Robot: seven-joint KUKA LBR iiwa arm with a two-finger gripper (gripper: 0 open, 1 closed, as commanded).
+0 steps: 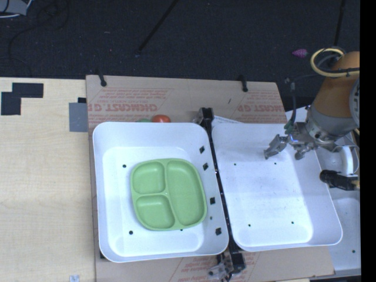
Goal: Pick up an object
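Note:
A light green plate [169,193] with three compartments lies flat in the middle of the left bin [111,151]. My gripper [286,151] hovers over the upper right part of the right bin [264,216], well away from the plate. Its two fingers are spread open with nothing between them. The orange-banded wrist [336,96] rises behind it at the right edge.
A small red-orange object [160,119] peeks out behind the left bin's far rim, on the cardboard sheet [176,98]. A black divider with clips [214,181] runs between the two bins. Light wooden benchtop [41,181] lies to the left.

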